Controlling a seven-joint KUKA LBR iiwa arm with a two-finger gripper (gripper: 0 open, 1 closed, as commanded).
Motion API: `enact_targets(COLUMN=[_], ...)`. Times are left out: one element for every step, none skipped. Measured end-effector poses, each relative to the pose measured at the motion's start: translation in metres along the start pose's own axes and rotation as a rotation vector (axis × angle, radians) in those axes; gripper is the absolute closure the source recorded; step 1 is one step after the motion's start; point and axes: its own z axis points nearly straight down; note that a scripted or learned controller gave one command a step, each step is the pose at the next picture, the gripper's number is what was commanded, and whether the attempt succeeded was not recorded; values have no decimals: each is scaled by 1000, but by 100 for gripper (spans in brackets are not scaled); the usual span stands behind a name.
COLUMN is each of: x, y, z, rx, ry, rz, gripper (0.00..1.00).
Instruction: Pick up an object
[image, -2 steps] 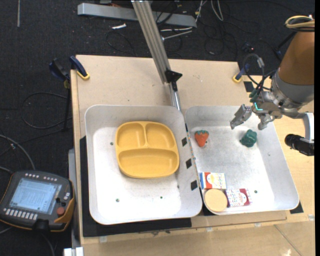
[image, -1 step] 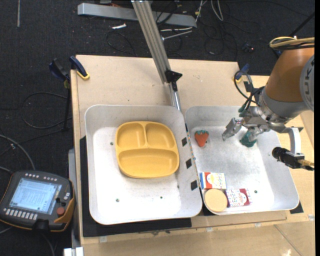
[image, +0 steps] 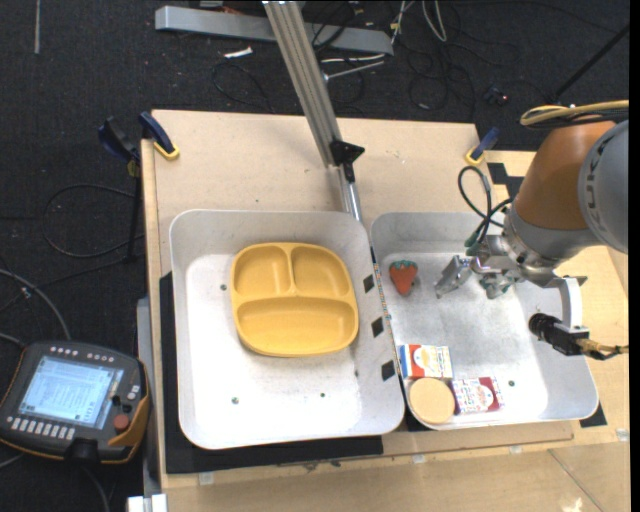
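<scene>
Currently, far left: teach pendant (image: 72, 398) on the dark floor, screen lit, cables trailing around it. Blue-and-yellow clamp (image: 158, 136) at the bench's (image: 250, 165) back left corner; bench top is bare tan board. Left bin (image: 200, 300) holds a yellow divided plate (image: 295, 298), three compartments, lying flat near the middle. Grey metal strut (image: 310, 85) slants down from the top to the gap between the bins. Right bin (image: 520, 390): strawberry (image: 403, 276) near its back left, by itself. At the front, a small carton (image: 425, 359), a round tan disc (image: 434, 400) and a red-and-white pack (image: 475, 395) sit bunched, touching or nearly so. Gripper (image: 478, 277) is right of the strawberry, well apart, fingers spread, holding nothing. Grey-and-orange arm (image: 570, 190) covers the bin's back right. Second clamp (image: 481, 147) at back right.
</scene>
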Motion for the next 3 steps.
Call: enact_targets(x=[1, 0, 6], y=[0, 1, 6], z=[48, 36, -9], rx=[-4, -7, -11], ry=[-1, -1, -1], rz=[-1, -1, -4], gripper=[0, 100, 100])
